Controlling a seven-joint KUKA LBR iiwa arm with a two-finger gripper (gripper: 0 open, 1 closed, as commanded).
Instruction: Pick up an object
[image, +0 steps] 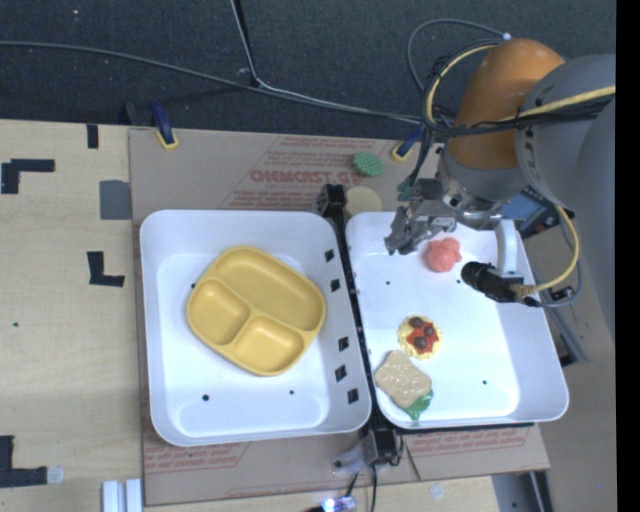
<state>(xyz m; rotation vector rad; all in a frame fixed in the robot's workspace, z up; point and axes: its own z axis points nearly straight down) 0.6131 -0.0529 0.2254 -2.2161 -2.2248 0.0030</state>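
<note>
Down at the near edge of the right bin (520, 400): a tan sandwich-like toy (402, 381) with a green leaf poking out, lying at a slant. Just beyond it, almost touching, a small round yellow piece (419, 337) topped with red and dark bits. Next door in the left bin (160, 300), a yellow divided plate (256, 309), sitting square in the middle. Further back now, at the far end of the right bin: a pink-red lump (443, 253), roundish, no real long axis to speak of. And right beside it, the gripper (410, 232), hanging low over the far-left corner of that bin beneath the grey arm (560, 110) with its orange band. Jaw state: cannot tell from this angle, too dark and cluttered. Nothing visible between them. Key relation: pink-red lump just to the gripper's right and a touch nearer the camera, close but apart. Probably a short sideways shift needed before any descent. Beyond the bins, a green knobbly item (368, 162) on the cardboard.
</note>
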